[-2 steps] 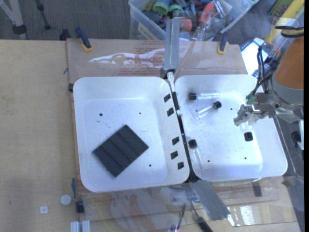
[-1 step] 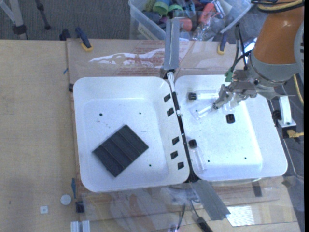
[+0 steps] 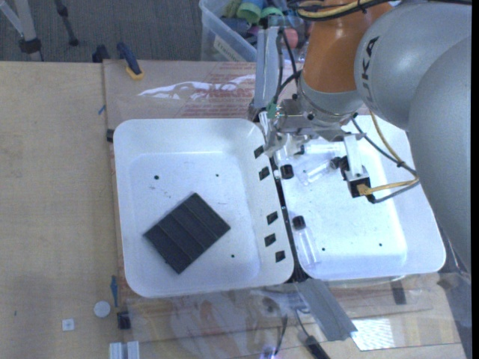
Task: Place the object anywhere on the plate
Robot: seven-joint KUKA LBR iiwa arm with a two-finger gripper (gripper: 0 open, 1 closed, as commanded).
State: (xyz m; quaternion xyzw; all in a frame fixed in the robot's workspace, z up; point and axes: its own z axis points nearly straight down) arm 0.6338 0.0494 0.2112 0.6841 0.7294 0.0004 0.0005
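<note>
**A:** Nearest the lens was the arm (image 3: pixel 430 88), wasn't it? All that grey bulk coming in from the right.

**B:** Yes, with the orange band (image 3: pixel 337 40) above the wrist. The gripper (image 3: pixel 289 152) hung low over the right bin (image 3: pixel 389 253), at its upper-left corner, close to the seam where the two bins met.

**A:** Was it clamped on anything?

**B:** I couldn't tell. The wrist body and cables covered the tip, so I couldn't make out whether it was spread or closed, and I saw nothing I could call held.

**A:** Where was the object, then?

**B:** My best guess was a pale, see-through piece (image 3: pixel 316 172) on the right bin's floor, just beside the gripper on its right. It was too faint against the white to be sure of its shape.

**A:** And the plate?

**B:** I took it to be the dark ridged slab (image 3: pixel 187 232) lying flat in the left bin (image 3: pixel 127 200). Its long axis ran from lower left to upper right in the view.

**A:** So which way did the move have to go?

**B:** Leftward and toward the bench's near edge, over the seam. The slab sat well apart from the gripper, so I judged the carry would have had to clear both rims first.
</note>
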